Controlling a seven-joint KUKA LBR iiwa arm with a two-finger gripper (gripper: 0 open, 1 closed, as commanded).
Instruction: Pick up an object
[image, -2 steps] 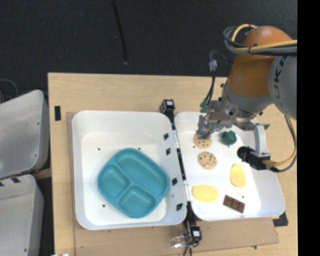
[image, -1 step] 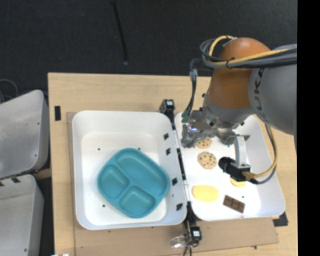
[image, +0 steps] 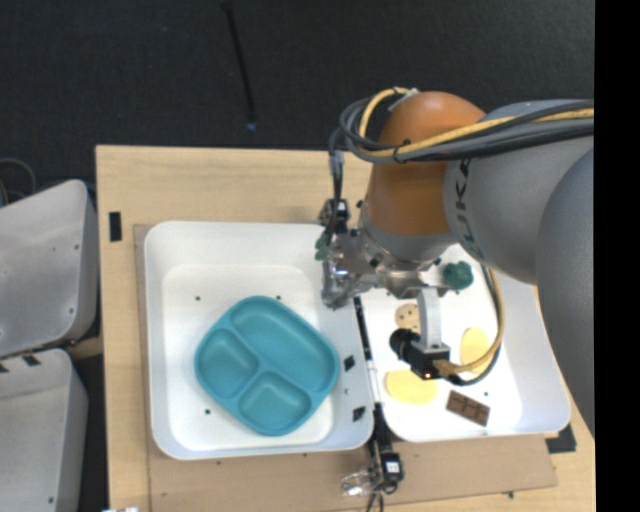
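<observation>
Claw (image: 338, 283) by L bin (image: 165, 300) right rim — open/shut can't tell; teal tray (image: 266, 363) lies inside.

Teal divided plate (image: 265, 365), white bins (image: 160, 300), pale yellow disc (image: 412, 386), brown block (image: 467, 407), dark green lump (image: 458, 275), tan bench (image: 120, 180).

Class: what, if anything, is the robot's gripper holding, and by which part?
Cannot be told: the gripper, over the right bin's left edge, is too cluttered to read.
</observation>
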